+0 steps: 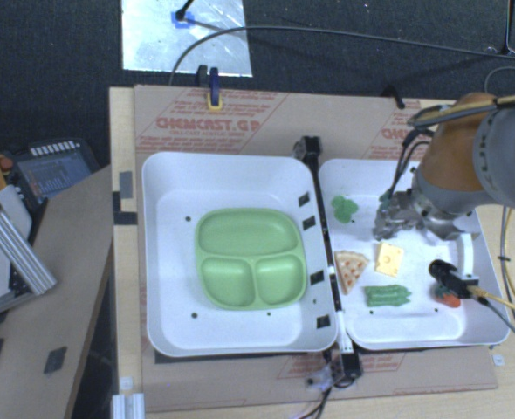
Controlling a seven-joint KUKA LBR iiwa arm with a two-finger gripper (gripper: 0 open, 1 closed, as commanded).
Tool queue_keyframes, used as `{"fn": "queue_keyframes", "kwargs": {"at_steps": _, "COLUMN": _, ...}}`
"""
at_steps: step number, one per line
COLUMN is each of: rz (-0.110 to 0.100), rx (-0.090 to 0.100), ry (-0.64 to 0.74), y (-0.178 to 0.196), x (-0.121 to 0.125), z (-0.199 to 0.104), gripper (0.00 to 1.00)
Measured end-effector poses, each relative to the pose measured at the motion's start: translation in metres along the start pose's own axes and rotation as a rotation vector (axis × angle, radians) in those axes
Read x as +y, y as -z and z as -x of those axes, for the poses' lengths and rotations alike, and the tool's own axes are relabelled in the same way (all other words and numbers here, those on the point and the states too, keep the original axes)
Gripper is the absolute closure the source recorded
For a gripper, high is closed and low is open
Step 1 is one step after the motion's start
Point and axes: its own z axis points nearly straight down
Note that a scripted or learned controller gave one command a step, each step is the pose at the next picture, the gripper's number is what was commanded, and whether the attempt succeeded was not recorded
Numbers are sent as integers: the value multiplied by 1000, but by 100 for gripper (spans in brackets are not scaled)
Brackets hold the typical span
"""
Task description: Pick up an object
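The right bin (360,332) holds several toy foods. A small green leafy piece (343,207) lies at its far left, a pizza slice (351,269) near the divider, a yellow cheese square (389,257) in the middle and a green pod (387,295) toward the front. A small red piece (450,301) lies at the front right. My gripper (388,225) hangs over the middle of this bin, just behind the cheese square and right of the green leafy piece. Nothing shows between its tips.
The left bin (166,190) holds a light green divided tray (249,257). A black clip strip (321,234) runs along the seam between the bins. A white curved piece (465,254) lies near the right wall of the right bin.
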Motion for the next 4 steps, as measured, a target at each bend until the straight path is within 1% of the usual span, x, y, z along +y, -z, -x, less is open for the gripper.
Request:
{"fn": "queue_keyframes", "kwargs": {"at_steps": 1, "rz": 6, "rx": -2, "ry": -2, "y": 60, "x": 0, "z": 9, "gripper": 100}}
{"fn": "queue_keyframes", "kwargs": {"at_steps": 2, "rz": 7, "rx": -1, "ry": 3, "y": 124, "x": -2, "z": 10, "gripper": 100}}
{"fn": "queue_keyframes", "kwargs": {"at_steps": 3, "rz": 1, "rx": 0, "ry": 3, "y": 131, "x": -1, "z": 10, "gripper": 100}}
{"fn": "queue_keyframes", "kwargs": {"at_steps": 4, "rz": -1, "rx": 2, "ry": 8, "y": 121, "x": -6, "z": -42, "gripper": 100}}
